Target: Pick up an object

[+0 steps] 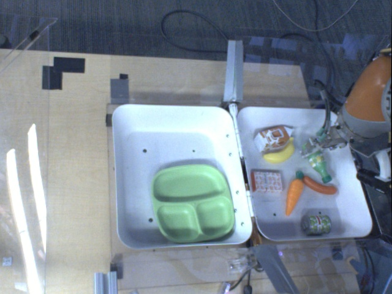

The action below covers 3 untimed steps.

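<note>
Hovering over right bin (361, 225), claw (323, 141) sits just above green bottle (318, 166); finger state unclear. Carrot (294, 193), sausage (320, 186), can (316, 224), banana (278, 155) nearby. Green tray (192, 202) in left bin (131, 164).

no legible text, labels too blurred

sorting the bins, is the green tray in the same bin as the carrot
No, the green tray lies in the left bin, while the carrot lies in the right bin.
</note>
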Each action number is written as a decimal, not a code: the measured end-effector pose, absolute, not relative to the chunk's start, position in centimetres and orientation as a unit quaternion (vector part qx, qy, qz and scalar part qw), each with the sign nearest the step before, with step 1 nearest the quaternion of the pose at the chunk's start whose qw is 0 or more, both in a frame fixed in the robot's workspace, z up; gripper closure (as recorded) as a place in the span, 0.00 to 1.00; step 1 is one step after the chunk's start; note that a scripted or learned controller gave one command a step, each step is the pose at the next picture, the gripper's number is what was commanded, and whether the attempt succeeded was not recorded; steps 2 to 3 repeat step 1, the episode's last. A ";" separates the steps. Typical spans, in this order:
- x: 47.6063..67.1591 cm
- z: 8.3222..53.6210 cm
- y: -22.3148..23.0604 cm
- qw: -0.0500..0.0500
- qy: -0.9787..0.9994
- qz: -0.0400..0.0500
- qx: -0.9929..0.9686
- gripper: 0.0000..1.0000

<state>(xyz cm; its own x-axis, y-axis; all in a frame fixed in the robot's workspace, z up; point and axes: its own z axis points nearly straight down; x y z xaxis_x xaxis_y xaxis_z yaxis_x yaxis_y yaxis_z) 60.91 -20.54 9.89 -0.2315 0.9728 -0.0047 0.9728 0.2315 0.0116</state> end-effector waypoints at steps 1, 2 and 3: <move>63.3 21.6 -13.2 0.001 0.696 0.001 0.718 1.00; 63.3 21.6 -13.2 0.001 0.696 0.001 0.718 1.00; 63.3 21.6 -13.2 0.001 0.696 0.001 0.718 1.00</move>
